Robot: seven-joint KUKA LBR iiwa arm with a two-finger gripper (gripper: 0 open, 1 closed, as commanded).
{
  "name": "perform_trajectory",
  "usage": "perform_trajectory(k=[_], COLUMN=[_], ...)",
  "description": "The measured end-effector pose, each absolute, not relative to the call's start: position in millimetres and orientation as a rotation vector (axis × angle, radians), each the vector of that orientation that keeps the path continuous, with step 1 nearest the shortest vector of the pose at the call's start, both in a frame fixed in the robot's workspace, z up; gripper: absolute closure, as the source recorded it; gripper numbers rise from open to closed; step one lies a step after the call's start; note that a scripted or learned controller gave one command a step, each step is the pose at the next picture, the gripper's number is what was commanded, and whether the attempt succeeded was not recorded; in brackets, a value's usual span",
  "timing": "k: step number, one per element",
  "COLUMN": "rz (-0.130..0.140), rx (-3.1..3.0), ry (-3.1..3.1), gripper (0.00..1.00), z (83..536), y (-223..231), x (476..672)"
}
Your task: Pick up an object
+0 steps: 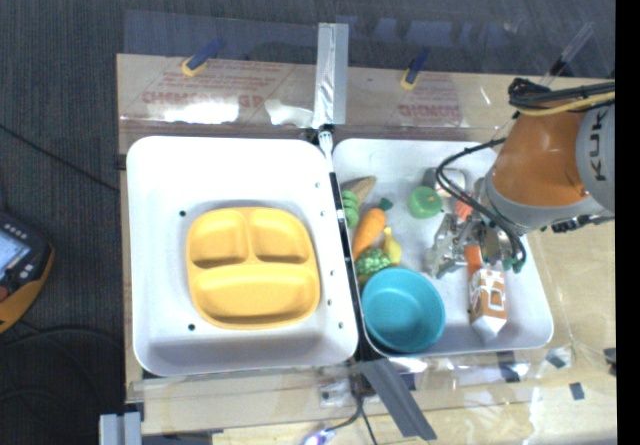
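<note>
My gripper [452,245] hangs low inside the right bin [530,333], below the orange band of the arm [540,168]. Just to its right lies an orange and white carton [488,298], and a small orange piece [473,255] sits close against the gripper. A green round toy [425,200] lies up and to the left of it. A blue bowl [402,308] stands at the bin's front left. A carrot [368,228], a green leafy toy [374,259] and a small brown piece [360,186] lie along the bin's left wall.
The left bin [160,173] holds a yellow divided tray [253,266]. A strip of silver tape [331,73] runs up from the divider between the bins. Black cables [465,168] loop beside the wrist.
</note>
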State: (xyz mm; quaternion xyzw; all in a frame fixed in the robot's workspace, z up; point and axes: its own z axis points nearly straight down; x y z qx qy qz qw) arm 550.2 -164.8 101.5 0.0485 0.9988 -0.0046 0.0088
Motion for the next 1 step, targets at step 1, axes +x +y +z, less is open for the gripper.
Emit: perform_trajectory(k=[1], rz=[-0.006], rx=[0.554], ry=[3.075], gripper=[1.0], z=[92.2], y=[-128.7], x=[548.7])
